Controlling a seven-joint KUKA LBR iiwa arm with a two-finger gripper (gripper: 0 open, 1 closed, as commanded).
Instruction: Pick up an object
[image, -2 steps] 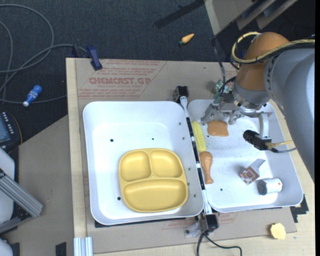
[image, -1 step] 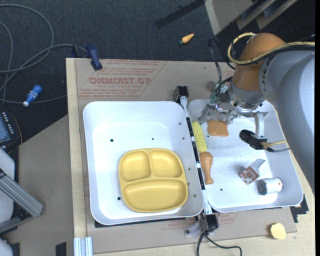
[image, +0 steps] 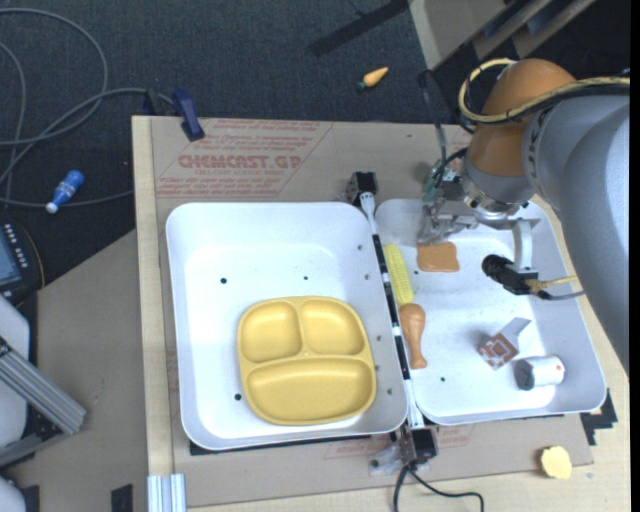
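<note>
Toast slice (image: 438, 259) beneath tool (image: 436, 228), corn (image: 399, 273) just beside.

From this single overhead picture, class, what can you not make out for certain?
- Gripper: the wrist above hides it, so its state over the tan slice is unclear.
- Arm: cut off by the right edge.
- Brown wrapped item and white cylinder: too small to identify.
</note>
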